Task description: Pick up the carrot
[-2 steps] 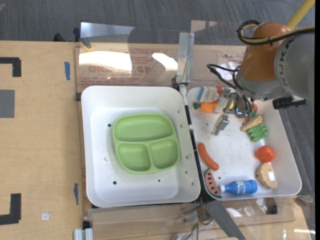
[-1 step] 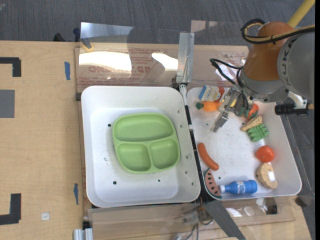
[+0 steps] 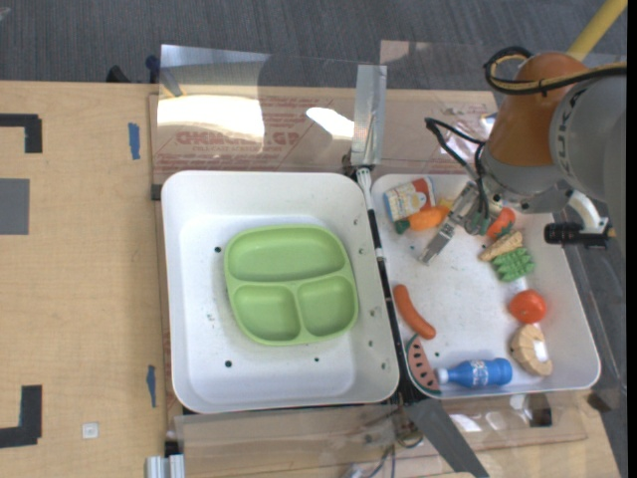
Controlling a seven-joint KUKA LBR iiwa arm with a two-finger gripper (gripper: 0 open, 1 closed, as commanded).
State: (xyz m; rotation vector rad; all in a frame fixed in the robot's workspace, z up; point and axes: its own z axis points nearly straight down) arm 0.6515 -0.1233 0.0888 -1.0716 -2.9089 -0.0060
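Note:
The carrot [image 3: 429, 218] is a small orange piece lying in the upper left part of the right bin [image 3: 468, 297], just below a small carton [image 3: 406, 199]. My gripper [image 3: 444, 233] reaches down and to the left from the orange-banded wrist [image 3: 526, 118] and sits low in the bin, right beside the carrot on its right side. The carrot looks to be lying on the bin floor next to the gripper rather than lifted.
The right bin also holds a red sausage [image 3: 413, 310], a green ridged piece [image 3: 514, 263], a tomato [image 3: 528, 306], a bread piece [image 3: 531, 350], a blue bottle [image 3: 478, 373] and a watermelon slice [image 3: 423, 362]. A green divided plate [image 3: 290, 283] lies in the left bin [image 3: 199, 347].

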